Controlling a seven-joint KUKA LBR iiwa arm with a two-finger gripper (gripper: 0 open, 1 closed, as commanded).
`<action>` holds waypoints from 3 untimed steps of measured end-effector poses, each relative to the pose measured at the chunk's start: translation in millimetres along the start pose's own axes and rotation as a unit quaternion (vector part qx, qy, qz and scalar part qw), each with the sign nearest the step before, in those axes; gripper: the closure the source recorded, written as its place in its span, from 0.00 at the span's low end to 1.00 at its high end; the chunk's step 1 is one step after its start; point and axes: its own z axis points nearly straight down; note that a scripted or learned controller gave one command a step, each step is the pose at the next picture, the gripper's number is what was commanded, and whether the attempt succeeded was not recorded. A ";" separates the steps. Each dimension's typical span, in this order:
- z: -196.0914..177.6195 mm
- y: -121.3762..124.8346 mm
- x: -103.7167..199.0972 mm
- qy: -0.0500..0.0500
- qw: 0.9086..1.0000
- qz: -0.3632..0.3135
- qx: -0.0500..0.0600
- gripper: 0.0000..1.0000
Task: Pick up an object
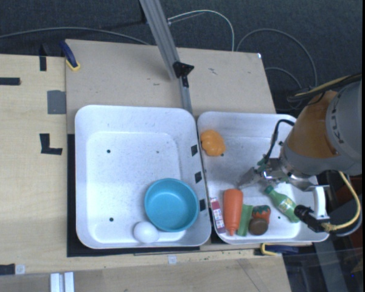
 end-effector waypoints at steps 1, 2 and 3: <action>-11.0 0.1 1.2 0.001 1.000 -0.001 0.000 1.00; -53.1 0.0 -1.0 0.001 1.000 0.000 -0.001 1.00; -95.7 2.3 -3.8 0.000 1.000 0.000 -0.002 1.00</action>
